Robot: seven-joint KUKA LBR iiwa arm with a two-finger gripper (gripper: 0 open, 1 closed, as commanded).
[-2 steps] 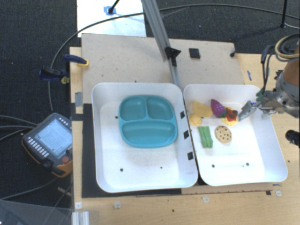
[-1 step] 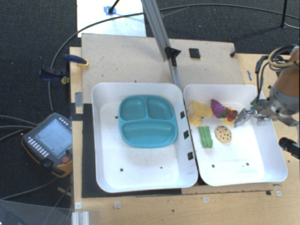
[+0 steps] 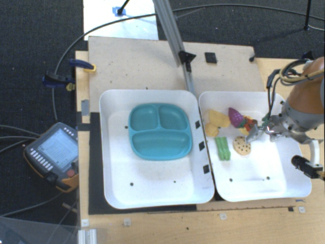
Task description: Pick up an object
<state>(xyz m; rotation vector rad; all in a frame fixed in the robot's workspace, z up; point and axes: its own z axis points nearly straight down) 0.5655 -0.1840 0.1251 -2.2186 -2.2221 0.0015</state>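
From my remote station I see the arm reaching in from the right side of the camera view, over the right bin. The gripper sits low in that bin, w/ its tip just beside the cookie, a round tan disc w/ dark specks. I can't tell whether the tip touches the cookie or hangs just above it. Finger gap: can't tell at this resolution; the metal tip reads as one pale blur, so I log the opening as unknown. I see nothing between the fingers, so I don't count any item as held. Items in the right bin, all clustered in its upper-left part: a yellow piece near the bin's top-left, a smaller yellow piece just below it, a purple item to their right, a small red-and-orange item touching or just beside the purple one, and a green piece lying lengthwise just left of the cookie. The gripper tip lies between the red-and-orange item and the cookie. The left bin holds a teal divided plate w/ three compartments, set in the bin's upper half. Off the bench at left, a handheld control unit w/ a lit screen rests on the dark floor, cables running from it.
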